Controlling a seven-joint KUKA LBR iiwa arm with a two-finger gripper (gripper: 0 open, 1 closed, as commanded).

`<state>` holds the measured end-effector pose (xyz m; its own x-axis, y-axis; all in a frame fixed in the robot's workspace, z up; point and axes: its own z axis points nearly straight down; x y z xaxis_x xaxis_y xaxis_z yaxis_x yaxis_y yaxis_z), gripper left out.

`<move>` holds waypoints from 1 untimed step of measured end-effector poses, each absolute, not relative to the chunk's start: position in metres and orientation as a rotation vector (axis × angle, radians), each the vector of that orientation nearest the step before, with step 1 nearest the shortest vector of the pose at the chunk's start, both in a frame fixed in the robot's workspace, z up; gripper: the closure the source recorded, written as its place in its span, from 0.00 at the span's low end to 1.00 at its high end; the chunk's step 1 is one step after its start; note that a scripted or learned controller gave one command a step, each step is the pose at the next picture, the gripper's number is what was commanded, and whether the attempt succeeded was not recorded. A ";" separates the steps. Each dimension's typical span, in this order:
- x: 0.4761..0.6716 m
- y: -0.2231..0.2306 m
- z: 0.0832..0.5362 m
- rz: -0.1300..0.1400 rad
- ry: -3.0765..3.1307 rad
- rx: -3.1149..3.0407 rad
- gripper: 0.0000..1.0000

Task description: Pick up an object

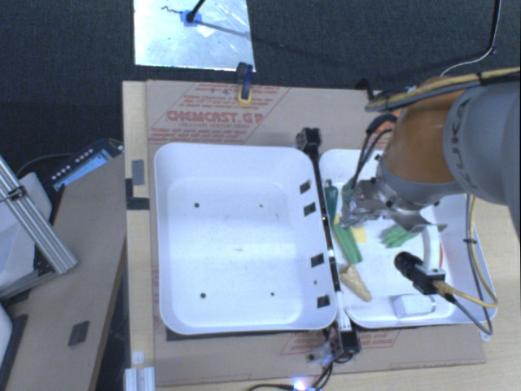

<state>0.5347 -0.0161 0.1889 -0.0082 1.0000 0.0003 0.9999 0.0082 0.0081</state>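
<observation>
Room to move is pretty tight on the right bin [464, 312]: the arm [456, 145] hangs over most of it, gripper [352, 216] down low just beside the black divider [324, 218] between the two bins. Can't tell what state the gripper is in from here. Stuff in that bin crowds the divider side: a green stick [331, 198] right against the divider, a yellow-green block [348, 244] below the gripper, a tan cone-ish thing [356, 282] nearer the front edge, a green toy [398, 235] and a white block [413, 305] farther from the divider. The left bin [236, 235] has loads of open floor.
</observation>
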 end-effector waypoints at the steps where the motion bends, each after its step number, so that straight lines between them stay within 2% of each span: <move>1: 0.550 0.065 0.239 0.011 2.233 2.206 1.00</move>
<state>0.5505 0.0651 0.2392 -0.0120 0.9999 0.0026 0.9999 0.0120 0.0071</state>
